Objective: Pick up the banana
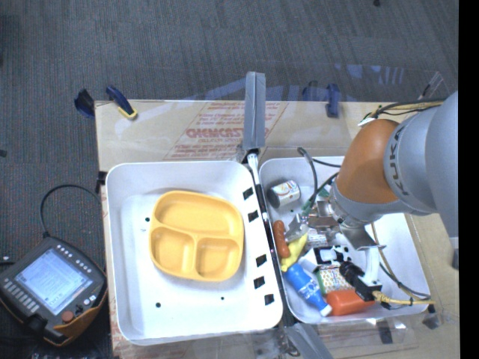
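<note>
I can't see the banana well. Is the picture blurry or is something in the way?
Camera view: fairly sharp and evenly lit; the gripper hangs over the banana, hiding most of it; faint glare streaks cross the bench top.

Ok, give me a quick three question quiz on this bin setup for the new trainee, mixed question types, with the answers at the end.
1. True or false: the yellow divided tray sits in the right bin.
2. Multiple choice: the banana lies beside which item? A) hot dog B) teach pendant C) blue clamp
3. Fill in: the silver can lies in the ____ bin.

Key:
1. False; it sits in the left bin.
2. A; the banana and hot dog lie by the right bin's left wall, under the gripper.
3. Right.
</note>
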Tool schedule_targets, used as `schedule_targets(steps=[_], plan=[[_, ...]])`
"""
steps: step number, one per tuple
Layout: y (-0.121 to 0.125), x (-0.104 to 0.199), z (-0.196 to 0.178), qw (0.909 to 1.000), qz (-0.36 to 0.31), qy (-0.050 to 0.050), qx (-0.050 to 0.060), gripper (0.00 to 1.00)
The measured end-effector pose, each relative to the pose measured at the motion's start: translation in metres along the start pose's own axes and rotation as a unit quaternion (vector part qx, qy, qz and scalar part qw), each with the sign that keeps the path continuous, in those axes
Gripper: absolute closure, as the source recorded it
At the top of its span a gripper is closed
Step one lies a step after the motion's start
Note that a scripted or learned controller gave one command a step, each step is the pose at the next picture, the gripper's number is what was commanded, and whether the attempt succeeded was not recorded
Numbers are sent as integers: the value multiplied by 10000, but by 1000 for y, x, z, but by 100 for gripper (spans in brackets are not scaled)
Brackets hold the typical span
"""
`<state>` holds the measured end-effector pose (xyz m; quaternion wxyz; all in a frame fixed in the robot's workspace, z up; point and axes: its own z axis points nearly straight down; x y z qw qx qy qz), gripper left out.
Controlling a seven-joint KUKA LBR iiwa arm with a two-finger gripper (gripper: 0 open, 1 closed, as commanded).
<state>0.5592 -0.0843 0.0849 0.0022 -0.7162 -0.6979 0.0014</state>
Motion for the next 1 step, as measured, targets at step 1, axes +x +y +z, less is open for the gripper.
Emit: schedule_targets(steps=[1], plan=[[2,0,-9,10000,15,9,-5,100]])
